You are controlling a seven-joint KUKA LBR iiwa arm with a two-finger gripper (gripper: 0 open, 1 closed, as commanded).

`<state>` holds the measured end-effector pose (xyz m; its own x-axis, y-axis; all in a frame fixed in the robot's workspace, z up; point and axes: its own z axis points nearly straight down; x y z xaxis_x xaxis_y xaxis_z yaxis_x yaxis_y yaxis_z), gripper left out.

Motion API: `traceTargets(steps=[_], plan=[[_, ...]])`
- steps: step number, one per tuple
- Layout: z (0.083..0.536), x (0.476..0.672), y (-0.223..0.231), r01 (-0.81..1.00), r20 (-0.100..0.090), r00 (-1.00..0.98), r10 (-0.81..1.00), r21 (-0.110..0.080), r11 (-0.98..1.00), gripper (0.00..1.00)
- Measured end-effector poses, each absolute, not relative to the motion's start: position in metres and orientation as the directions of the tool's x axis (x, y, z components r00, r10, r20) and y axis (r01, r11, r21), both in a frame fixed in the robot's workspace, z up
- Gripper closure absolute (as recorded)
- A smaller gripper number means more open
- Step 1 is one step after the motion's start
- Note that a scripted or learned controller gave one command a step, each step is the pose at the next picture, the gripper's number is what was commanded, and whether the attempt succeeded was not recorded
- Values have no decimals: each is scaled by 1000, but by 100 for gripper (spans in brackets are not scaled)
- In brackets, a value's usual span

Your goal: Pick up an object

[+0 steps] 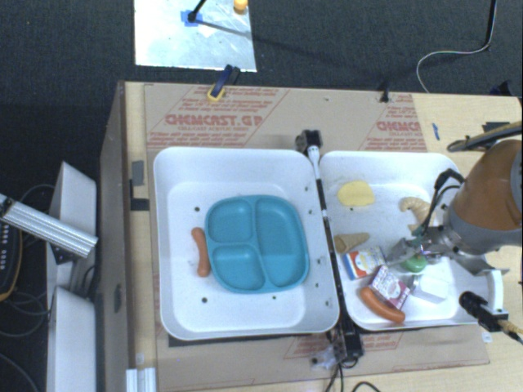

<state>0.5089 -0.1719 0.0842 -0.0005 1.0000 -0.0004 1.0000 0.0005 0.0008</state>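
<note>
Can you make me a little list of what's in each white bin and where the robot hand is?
left bin: blue divided plate, orange sausage beside it
right bin: yellow round piece, tan wedge, second sausage, small packets, green item
gripper: low over the green item
holding anything: cannot tell

Your right bin is crowded low and centre: sausage, packet, wedge packed near the gripper. Open floor lies beside the yellow piece. In the left bin, the blue tray takes the middle; margins stay passable.
</note>
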Motion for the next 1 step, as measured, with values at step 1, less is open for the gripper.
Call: traceTargets(steps=[1], plan=[[96, 511, -172, 1000, -1, -2, 1000, 7, 2, 100]])
